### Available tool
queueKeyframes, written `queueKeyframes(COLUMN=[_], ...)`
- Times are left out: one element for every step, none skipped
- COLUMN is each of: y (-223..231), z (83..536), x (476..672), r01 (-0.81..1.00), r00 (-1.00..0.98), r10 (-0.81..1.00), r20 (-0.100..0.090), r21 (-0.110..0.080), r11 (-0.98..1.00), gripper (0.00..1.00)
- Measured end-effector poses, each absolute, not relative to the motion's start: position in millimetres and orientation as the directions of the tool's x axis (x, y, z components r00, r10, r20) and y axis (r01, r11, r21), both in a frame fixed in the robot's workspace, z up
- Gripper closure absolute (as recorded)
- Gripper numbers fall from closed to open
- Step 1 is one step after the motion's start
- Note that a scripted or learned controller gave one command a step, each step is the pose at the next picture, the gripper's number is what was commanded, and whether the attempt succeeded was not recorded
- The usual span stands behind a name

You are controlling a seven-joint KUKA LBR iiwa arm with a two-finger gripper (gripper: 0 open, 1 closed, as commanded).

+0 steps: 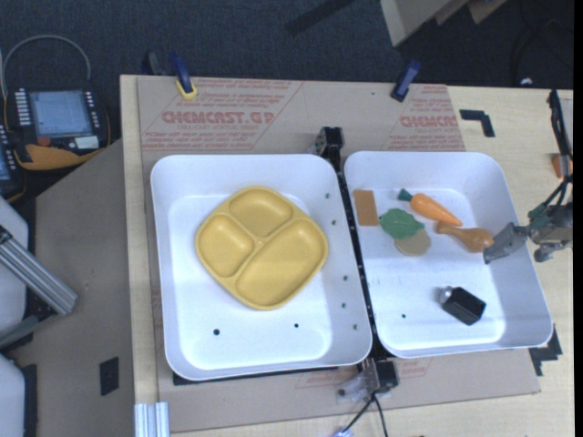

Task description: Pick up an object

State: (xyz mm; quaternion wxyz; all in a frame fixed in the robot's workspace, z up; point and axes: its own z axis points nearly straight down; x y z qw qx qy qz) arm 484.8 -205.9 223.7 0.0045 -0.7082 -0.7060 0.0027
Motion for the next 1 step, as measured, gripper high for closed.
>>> queueKeyframes(y=[-205.6], z=[228.8], x=[487.5], r01=[1.0], r00=[0.0], r10=[1.0], r20=[-0.001], r21=[0.0], r11=[0.0], gripper=[0.0])
